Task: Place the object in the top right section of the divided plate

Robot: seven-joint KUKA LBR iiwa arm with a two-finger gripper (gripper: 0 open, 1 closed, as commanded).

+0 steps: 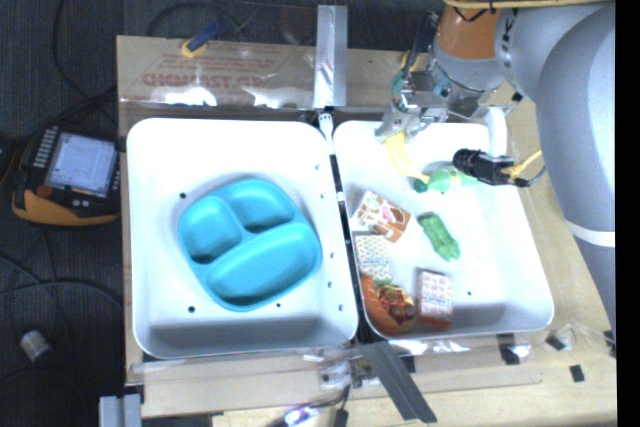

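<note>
Gripper (405,120) at right bin's (500,310) far-left corner, above banana (398,153); grip state unclear, cannot tell. Plate (250,240) left of banana, in other bin. Risk: curved banana slips on lift, or arm clips bin wall crossing over.

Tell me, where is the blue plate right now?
The blue divided plate sits in the middle of the left white bin, across the divider from the right bin that holds the toy food.
</note>
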